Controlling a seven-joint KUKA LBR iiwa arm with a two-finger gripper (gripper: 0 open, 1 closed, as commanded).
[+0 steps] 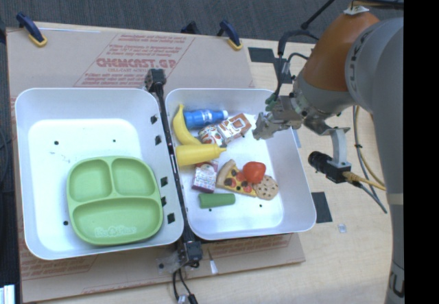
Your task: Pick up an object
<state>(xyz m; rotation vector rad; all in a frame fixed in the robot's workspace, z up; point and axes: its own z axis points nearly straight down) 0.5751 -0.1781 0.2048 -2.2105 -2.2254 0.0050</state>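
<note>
— Objects for picking sit in the right bin: a banana, a blue bottle with a white cap, a yellow bottle lying on its side, a red-and-white packet, a small pink carton, a pizza slice, a tomato, a cookie and a green stick-shaped piece.

— Any writing you can read?

— On the cardboard sheet under the bins, red print reads "CHEMCAST GP"; the smaller lines around it are too fine to read. The packet and carton labels are blurred. The green divided plate in the left bin has raised lettering on its front compartment, also unreadable.

— And the arm?

— It reaches in from the right, orange band high, wrist angled down and leftward. The gripper hangs over the right bin's far right part, just beside the packet, well apart from the tomato.

— Pincer wide or narrow?

— I cannot tell; the tips merge into one grey mass. Nothing is seen between them.
</note>
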